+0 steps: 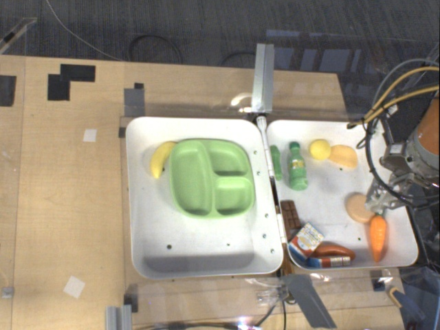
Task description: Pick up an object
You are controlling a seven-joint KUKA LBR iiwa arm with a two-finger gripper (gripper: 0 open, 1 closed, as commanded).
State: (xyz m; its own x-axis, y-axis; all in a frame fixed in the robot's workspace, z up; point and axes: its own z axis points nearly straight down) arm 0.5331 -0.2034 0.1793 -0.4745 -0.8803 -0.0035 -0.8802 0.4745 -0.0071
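The arm reaches in from the right, its gripper (380,201) low over the right bin (344,184), just above a carrot (378,236) and beside a tan disc (359,208). Its grip cannot be made out.

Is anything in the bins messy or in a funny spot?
A little. The banana is squeezed between the green tray and the left bin's wall. In the right bin, the snack packets lie heaped in the front corner.

The left bin (199,246) and the right bin (330,191) sit side by side on a wooden bench (62,205). Black shapes (71,80) mark its far left part — a thin wire (69,19) runs over the dark floor (206,12).
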